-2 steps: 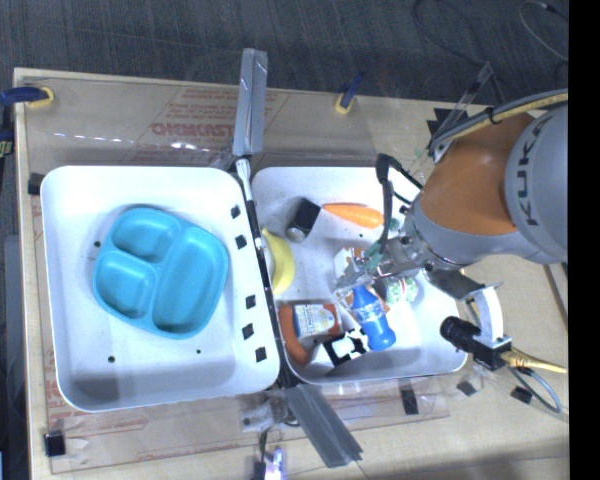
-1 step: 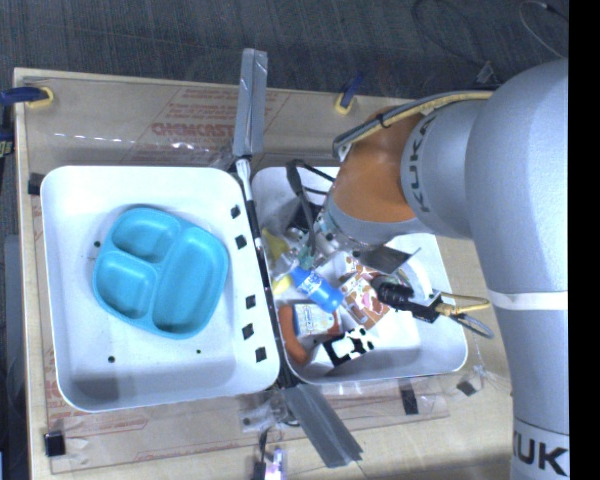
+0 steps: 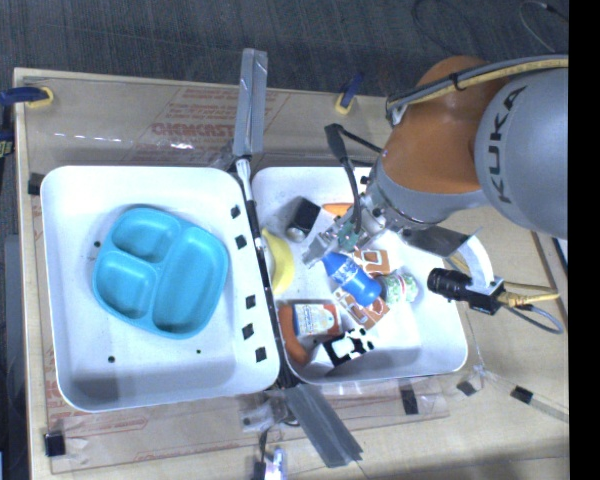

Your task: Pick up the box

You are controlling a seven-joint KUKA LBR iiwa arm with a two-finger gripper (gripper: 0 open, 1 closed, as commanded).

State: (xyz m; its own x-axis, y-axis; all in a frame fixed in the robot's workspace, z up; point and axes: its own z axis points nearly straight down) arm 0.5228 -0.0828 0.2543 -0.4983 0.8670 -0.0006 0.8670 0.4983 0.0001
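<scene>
Pincer [image 3: 347, 233] above box [image 3: 355, 280], right bin [image 3: 448, 350].

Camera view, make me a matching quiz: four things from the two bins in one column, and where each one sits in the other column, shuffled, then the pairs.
Things:
1. light blue three-compartment plastic tray
2. yellow rounded object
3. black-and-white patterned box
4. blue packet with white print

Places:
A. near the front wall of the right bin
B. middle of the left bin
C. middle of the right bin, just below the claw
D. right bin, against the divider

Pairs: 1-B, 2-D, 3-A, 4-C
</scene>
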